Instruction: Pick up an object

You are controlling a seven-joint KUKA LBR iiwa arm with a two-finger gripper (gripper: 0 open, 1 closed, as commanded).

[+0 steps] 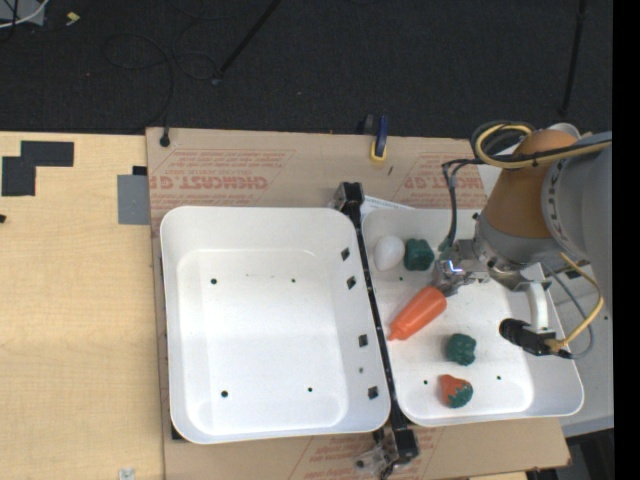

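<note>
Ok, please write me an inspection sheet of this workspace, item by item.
Surface: cardboard-covered bench bearing the left white plastic bin and right white plastic bin, side by side.
Job's things: all in the right bin: orange carrot-shaped toy, white round ball, dark green lump, second green lump, red-and-green strawberry-like toy.
Clutter: nothing seen.
Grippers: gripper over the right bin, beside the carrot's top end; holding nothing visibly.
Cables: yellow and black cables on the arm.
Surroundings: dark carpet behind.

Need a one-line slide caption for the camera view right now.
KUKA arm's gripper hovers by the orange carrot in the right bin, among green toys.
</note>
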